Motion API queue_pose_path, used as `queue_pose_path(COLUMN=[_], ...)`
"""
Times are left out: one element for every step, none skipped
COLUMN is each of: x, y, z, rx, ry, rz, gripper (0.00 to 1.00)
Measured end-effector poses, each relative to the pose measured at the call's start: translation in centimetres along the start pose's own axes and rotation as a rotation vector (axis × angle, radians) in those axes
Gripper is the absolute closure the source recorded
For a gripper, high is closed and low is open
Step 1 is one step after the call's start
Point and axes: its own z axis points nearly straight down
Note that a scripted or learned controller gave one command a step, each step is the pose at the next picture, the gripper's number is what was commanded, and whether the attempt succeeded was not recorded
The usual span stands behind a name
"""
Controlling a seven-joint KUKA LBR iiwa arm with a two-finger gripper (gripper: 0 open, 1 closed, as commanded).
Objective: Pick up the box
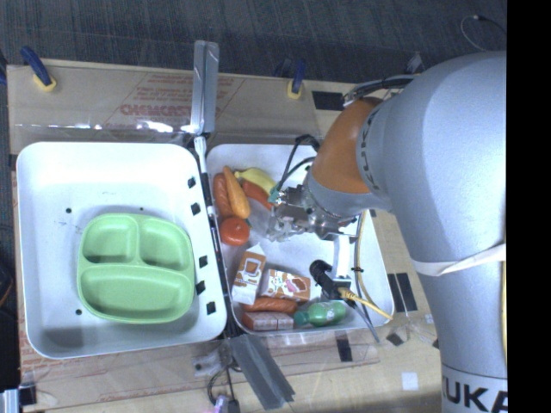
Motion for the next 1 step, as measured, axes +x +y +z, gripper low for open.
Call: queue_pose_path(x=[0.08], y=[-4.51], z=[1.01], rx=[-0.003], ry=[-0.001], rz=[0.239], gripper=[1.00])
